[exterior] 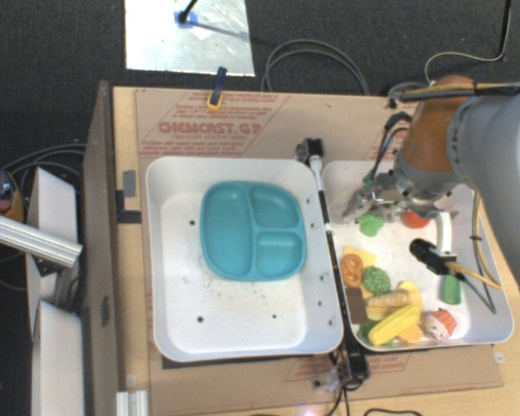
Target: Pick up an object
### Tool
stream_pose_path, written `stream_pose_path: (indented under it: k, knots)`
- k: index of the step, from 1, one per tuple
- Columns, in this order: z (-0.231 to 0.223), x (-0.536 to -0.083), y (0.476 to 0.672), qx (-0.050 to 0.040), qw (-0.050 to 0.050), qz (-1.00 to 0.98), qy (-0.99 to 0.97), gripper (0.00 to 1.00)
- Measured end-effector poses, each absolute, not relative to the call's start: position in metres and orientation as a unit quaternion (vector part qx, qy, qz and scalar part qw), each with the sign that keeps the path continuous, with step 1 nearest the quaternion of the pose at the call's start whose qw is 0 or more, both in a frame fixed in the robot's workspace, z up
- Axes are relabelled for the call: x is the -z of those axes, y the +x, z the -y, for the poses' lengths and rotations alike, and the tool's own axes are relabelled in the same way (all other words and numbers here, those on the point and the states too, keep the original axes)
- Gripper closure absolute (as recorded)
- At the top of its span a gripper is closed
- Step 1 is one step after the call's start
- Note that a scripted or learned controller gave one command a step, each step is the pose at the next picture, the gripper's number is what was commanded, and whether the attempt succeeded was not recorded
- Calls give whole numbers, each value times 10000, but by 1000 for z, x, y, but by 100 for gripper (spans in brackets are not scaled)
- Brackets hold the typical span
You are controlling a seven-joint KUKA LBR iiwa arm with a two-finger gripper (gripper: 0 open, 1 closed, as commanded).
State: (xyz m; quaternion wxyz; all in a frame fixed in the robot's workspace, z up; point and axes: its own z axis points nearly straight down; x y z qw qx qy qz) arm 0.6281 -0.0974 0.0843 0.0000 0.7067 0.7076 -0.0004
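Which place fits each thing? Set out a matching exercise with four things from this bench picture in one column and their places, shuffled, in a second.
Things:
1. teal plate
2. corn cob
3. tool
4. blue clip

Places:
A. near edge of the right bin
B. far end of the right bin
C. far edge of the cardboard
D. middle of the left bin

Pairs: 1-D, 2-A, 3-B, 4-C
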Motion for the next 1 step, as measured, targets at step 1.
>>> stream_pose_path:
  k: [1]
  knots:
    - [97, -96, 630, -17, 17, -7085, 7057, 100]
